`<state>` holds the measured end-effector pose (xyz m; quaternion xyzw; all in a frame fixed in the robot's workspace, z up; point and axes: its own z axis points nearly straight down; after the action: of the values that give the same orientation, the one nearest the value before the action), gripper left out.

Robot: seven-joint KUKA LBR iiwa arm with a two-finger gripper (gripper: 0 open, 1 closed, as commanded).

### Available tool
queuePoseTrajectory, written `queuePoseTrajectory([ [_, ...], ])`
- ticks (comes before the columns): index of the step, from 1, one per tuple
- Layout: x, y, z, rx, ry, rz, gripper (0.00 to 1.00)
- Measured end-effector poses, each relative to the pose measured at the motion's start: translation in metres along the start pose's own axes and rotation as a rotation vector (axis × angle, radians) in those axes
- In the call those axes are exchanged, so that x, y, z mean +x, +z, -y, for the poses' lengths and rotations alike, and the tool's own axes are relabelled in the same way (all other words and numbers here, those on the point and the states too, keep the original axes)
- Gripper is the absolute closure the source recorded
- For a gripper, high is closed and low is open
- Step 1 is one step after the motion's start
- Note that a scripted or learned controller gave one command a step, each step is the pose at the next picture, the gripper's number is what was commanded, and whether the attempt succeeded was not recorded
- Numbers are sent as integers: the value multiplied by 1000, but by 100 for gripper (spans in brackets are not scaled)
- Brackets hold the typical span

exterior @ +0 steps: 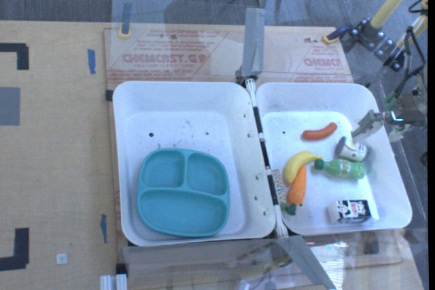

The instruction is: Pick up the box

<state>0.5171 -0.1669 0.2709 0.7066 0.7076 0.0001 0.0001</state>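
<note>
Two white bins sit side by side. Nearest the camera, the box (pixel 350 211), a small black-and-white carton, lies in the right bin (pixel 391 214), below and well apart from the pincer (pixel 370 122). The carrot (pixel 296 191), banana (pixel 300 164) and green bottle (pixel 342 168) lie nearer it. A small can (pixel 351 149) sits just beside the pincer's tips, with the sausage (pixel 319 132) to their left. Whether the pincer is apart or together cannot be told. The teal plate (pixel 183 193) lies far left.

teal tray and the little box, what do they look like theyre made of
Teal tray: likely moulded plastic, matte, one even colour with rounded compartment ridges. Box: looks like printed cardboard or a plastic toy carton, white with black patches; too small to tell.
</note>
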Motion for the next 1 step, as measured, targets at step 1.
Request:
queuePoseTrajectory([
  [1,-40,123,-60,0,101,0,0],
])
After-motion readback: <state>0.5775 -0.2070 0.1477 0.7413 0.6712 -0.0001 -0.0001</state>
